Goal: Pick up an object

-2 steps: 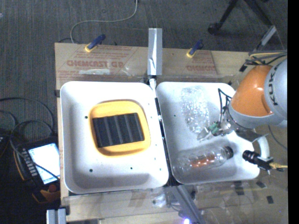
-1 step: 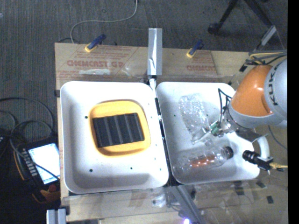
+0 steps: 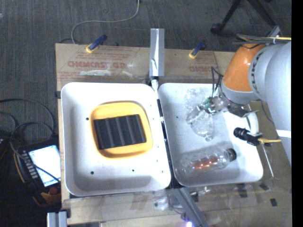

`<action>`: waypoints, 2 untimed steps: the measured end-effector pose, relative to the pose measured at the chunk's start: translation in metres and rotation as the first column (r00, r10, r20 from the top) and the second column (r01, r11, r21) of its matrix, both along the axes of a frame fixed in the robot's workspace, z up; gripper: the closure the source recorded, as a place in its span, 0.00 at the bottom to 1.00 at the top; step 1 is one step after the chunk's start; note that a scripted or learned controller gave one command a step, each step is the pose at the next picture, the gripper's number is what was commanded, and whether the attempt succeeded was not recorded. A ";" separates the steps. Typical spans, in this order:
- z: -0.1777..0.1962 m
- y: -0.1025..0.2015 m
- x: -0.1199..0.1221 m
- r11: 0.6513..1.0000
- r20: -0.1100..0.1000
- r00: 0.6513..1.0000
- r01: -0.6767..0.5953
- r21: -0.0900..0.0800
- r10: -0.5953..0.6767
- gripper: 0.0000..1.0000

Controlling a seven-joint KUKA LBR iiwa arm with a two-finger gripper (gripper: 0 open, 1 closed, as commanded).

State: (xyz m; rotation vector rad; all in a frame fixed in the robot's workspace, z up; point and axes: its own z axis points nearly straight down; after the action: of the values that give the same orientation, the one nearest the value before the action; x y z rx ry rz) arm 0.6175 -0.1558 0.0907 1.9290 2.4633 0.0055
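Observation:
In the left bin [image 3: 75,103] lies a yellow pad with a black ribbed centre [image 3: 121,129]. The right bin [image 3: 246,171] holds a crumpled clear plastic item [image 3: 201,119] in its middle. A clear bottle [image 3: 208,161] lies on its side near the front wall. My gripper [image 3: 210,104] hangs low over the back half of the right bin, at the upper edge of the crumpled plastic. The orange band [image 3: 239,74] and grey wrist rise to its right and cover the bin's right rim.
A metal post [image 3: 156,51] stands behind the divide between the bins. Two blue-and-yellow clamps [image 3: 96,43] [image 3: 197,48] hold the cardboard at the back. A black fitting with a cable [image 3: 244,134] juts from the arm over the right bin's right side.

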 end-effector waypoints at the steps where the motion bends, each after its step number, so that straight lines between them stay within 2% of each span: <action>1: 0.001 0.030 -0.029 1.000 -0.001 1.000 -0.031 -0.001 0.031 0.00; 2: 0.001 0.035 -0.052 0.997 0.006 0.997 -0.071 -0.003 0.071 0.00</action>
State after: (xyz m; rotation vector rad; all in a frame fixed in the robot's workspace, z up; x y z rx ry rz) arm 0.5655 -0.1213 0.0918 1.8366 2.5258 0.0087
